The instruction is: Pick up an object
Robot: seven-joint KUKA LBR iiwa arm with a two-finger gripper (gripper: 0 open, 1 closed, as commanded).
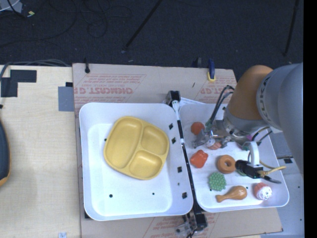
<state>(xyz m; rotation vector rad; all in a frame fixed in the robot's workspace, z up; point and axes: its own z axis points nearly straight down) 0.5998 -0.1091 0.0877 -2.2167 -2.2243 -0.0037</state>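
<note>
My gripper (210,141) is down low in the right bin (277,202), near its upper middle. An orange-red ball (197,128) lies just to its upper left and a red pepper (199,158) just below it. A small pinkish thing (214,145) shows right at the gripper's tip, and I cannot make out whether it is held. A brown doughnut (226,163) sits to the lower right of the gripper. Nearer the front lie a green bumpy piece (217,181), a tan drumstick (231,194) and a red-and-white strawberry (262,192).
The left bin (94,192) holds a yellow divided plate (136,147), tilted slightly. A black-clipped divider (183,152) runs between the two bins. The arm's grey and orange body (262,100) hangs over the right bin's back right corner.
</note>
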